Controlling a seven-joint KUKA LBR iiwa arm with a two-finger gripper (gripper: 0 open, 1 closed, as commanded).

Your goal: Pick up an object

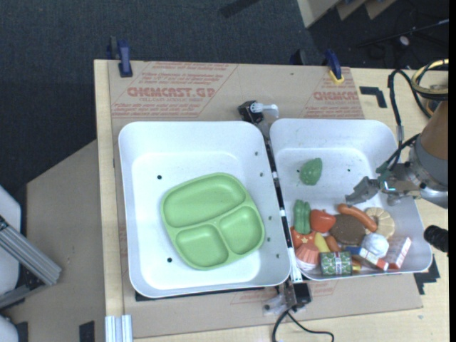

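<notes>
Toys [347,237] are heaped at five o'clock in the right bin [335,130]. Gripper [370,188] is seen just above the heap, at its twelve o'clock, jaws apart, nothing clamped between them.

The arm [436,152] ran off the right edge, so only its lower part and wrist were there to see. The end effector [370,189] was small and dark over the right bin [335,130]; whether its fingers stood apart was too fine to read. In the toy pile [345,237], pieces overlapped, hiding each other's lower parts, and the label on the can [335,263] was too small to make out. The cable loop [431,84] got cut by the right edge.
</notes>
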